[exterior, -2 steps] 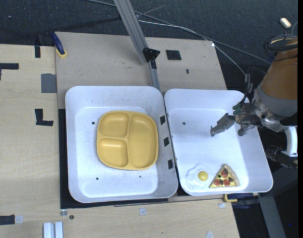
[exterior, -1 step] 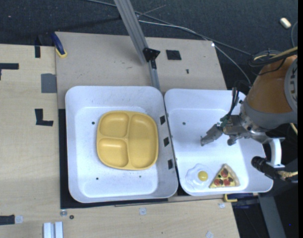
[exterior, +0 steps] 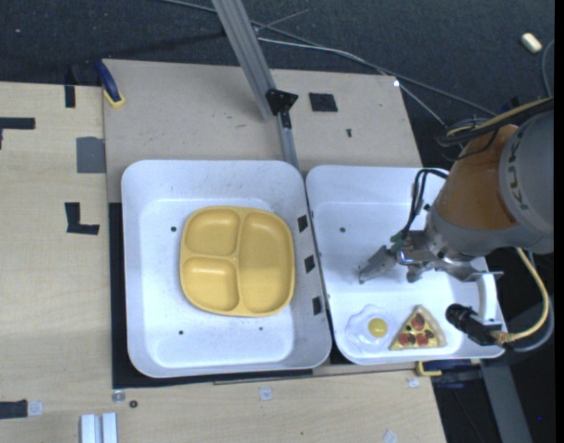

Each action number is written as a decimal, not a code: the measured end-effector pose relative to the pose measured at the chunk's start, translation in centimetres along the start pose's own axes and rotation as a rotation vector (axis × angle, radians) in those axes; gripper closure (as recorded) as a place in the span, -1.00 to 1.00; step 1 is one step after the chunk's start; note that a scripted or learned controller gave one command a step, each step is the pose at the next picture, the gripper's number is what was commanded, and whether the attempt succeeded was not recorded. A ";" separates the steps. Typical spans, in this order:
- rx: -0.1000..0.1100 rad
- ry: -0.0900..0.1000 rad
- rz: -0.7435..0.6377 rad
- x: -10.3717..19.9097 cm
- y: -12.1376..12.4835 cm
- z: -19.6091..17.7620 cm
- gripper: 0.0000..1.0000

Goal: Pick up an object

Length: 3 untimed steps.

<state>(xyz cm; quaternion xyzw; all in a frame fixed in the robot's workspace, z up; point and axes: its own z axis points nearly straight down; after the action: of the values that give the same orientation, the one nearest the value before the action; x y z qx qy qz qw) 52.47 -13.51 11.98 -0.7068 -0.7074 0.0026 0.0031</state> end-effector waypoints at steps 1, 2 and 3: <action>-0.008 -0.002 0.001 -0.1 0.1 3.4 -1.00; -0.013 -0.002 0.000 0.0 0.2 2.2 1.00; -0.011 -0.001 -0.001 0.5 0.6 -3.9 1.00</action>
<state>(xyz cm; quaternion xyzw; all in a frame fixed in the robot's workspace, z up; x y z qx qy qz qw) 53.08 -12.99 15.89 -0.7064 -0.7078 -0.0007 -0.0011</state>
